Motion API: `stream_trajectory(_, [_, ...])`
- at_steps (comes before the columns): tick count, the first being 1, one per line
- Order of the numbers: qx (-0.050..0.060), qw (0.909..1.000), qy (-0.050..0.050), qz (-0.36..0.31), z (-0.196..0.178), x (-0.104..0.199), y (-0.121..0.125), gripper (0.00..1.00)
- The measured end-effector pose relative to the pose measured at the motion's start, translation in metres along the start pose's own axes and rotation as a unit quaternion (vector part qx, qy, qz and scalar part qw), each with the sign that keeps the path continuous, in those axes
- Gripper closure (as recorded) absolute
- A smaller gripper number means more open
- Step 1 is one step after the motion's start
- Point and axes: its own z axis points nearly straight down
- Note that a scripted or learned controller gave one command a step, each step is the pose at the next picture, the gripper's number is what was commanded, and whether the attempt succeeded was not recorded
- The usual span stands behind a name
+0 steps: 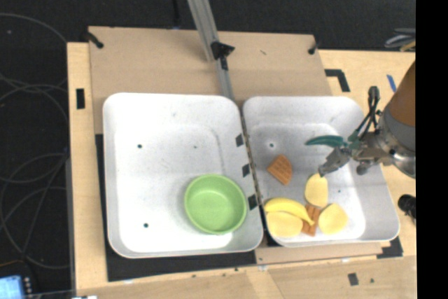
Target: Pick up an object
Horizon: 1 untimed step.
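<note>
Nearest to me, the yellow fruit pieces [301,213] lay crowded in the front corner of the right bin [301,112], probably easiest to reach. Above them the gripper [334,159] hovered with its fingers spread and holding nothing. The green bowl [215,203] sat in the left bin [161,129].

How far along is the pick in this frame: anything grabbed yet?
Done: the gripper has reached over the right bin. In hand: it hangs just above the yellow pieces, with nothing seen held. Left: closing on an item and lifting it. The orange waffle piece and green bowl lie untouched.
</note>
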Motion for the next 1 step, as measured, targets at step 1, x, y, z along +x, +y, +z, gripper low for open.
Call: stream_trajectory(1, [0.001,1.0000,0.000,0.000,0.0617,0.0021,-0.0052,0.00])
